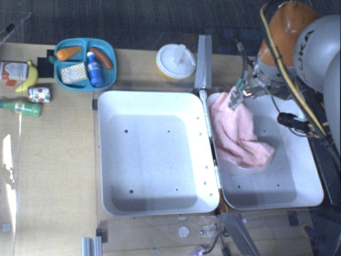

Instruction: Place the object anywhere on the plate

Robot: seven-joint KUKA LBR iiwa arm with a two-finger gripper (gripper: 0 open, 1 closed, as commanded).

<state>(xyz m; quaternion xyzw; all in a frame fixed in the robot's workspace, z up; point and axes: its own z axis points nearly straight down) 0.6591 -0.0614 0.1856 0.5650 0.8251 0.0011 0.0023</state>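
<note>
A pink cloth (240, 135) lies crumpled in the right bin (298, 191), against its left wall. One corner of the cloth is pulled up to my gripper (235, 96), which hangs over the bin's back left part and is shut on that corner. The grey arm with its orange band (285, 20) reaches in from the upper right. A blue divided plate (108, 72) sits on the bench beyond the left bin, at the back left. It holds a carrot, a small blue bottle and other toy food.
The left bin (154, 153) stands beside the right one, with a metal divider (202, 63) behind where they meet. A white-lidded yellow tub (176, 61) is behind the left bin. A toy banana, can and green bottle (24, 108) lie at the far left.
</note>
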